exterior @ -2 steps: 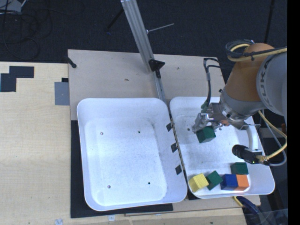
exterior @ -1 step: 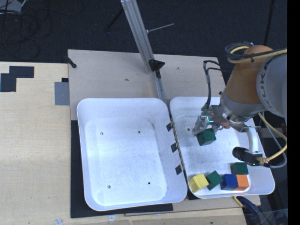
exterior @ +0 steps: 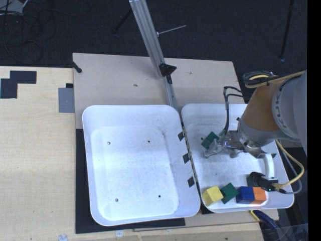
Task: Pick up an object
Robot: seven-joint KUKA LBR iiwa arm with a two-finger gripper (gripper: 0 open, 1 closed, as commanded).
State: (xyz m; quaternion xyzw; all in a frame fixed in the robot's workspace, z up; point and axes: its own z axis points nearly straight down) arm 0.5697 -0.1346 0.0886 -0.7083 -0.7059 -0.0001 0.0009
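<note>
Where the arm point(exterior: 273, 117) reaches in from the right, its gripper point(exterior: 214, 147) sits low over the right bin point(exterior: 200, 114), in the bin's upper-middle part, close to the wall shared with the left bin point(exterior: 95, 119). A dark green block point(exterior: 209, 140) lies right at the metal fingertips, touching or nearly touching them; whether it sits between the fingers or just beside them cannot be told, and neither can whether the fingers are apart or together.

Four other blocks crowd the near edge of the right bin in a row: a yellow block point(exterior: 212, 195) nearest the dividing wall, a second green block point(exterior: 229, 192) just beside it, then a blue block point(exterior: 245, 195) and an orange block point(exterior: 259, 195) touching each other by the bin's near right corner. All four rest against or very near the rim, which leaves little room on their outer side.

Between that row and the gripper the white floor of the bin is bare, giving open space around the dark green block on its near side. A slanted metal rail point(exterior: 150, 39) rises beyond the bins.
</note>
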